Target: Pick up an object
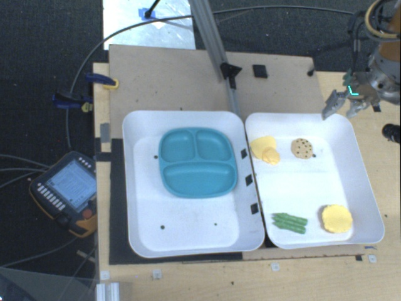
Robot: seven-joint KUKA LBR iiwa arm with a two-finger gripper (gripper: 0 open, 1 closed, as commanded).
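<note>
While the jaws (343,104) hang spread apart with nothing between them above the right bin's (360,162) far corner, the cookie (302,148) lies just below, beside a yellow piece (265,149); beans (289,222) sit nearer.

Two bins of smooth white plastic, left bin (188,231) and right bin (351,162), with a faint sheen. Divided plate (198,163): matt turquoise plastic. Desk (169,80): matt tan board, like unfinished fibreboard. Cookie (302,148): rough, speckled surface. Green beans (289,222): ridged. Pincer (346,104): dull grey metal.
</note>
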